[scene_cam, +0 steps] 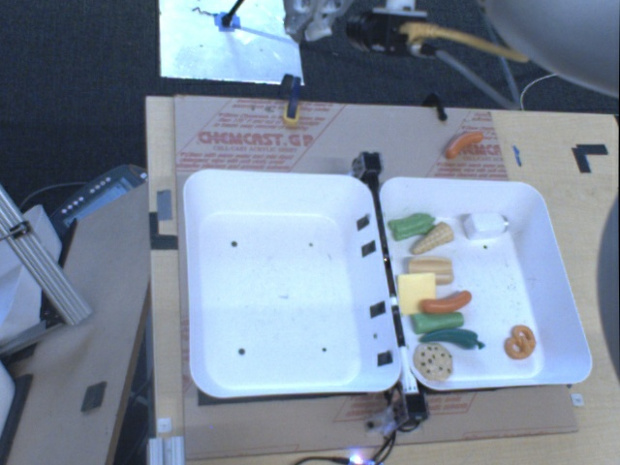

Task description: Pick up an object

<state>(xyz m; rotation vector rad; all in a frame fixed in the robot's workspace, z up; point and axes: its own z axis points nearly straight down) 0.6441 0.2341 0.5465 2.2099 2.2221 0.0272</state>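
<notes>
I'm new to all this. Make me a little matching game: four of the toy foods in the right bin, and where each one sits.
Things:
1. pretzel
2. cookie
3. green pea pod
4. yellow cheese square

Places:
A. top of the pile, nearest the bench's far edge
B. alone toward the bin's right side
C. bottom left corner of the bin
D. against the divider, mid-pile

Pairs: 1-B, 2-C, 3-A, 4-D

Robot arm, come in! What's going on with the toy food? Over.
Gripper high above the bench's far edge, holding nothing. Toy food, like the red plastic sausage, lying in the right white bin. Nothing in the way.
</notes>
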